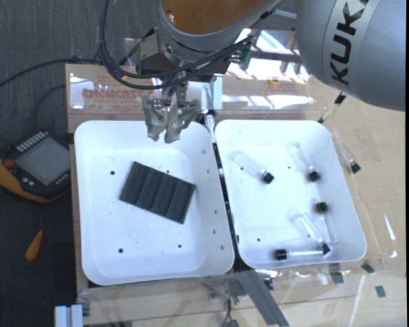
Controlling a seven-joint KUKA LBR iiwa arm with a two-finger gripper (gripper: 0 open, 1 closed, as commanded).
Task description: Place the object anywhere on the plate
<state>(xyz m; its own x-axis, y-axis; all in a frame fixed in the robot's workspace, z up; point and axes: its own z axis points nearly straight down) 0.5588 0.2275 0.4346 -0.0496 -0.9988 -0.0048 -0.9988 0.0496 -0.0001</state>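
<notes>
Dark grey ribbed plate (157, 192) is lying flat mid left bin (95, 251), long axis running upper-left to lower-right, ridges crossing its width. Gripper (165, 136) is hovering over that bin's back edge, fingers nearly pressed together, pinching nothing. Clear vials (251, 165) with black caps are sitting scattered in right bin (341, 182).

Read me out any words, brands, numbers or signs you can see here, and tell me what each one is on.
"KUKA", partly cut off by the picture's edge: on the grey arm.
Reddish lettering on the clear panel behind the left bin: too blurred to read.
Screen of the handheld pendant on the floor: too small to read.
</notes>
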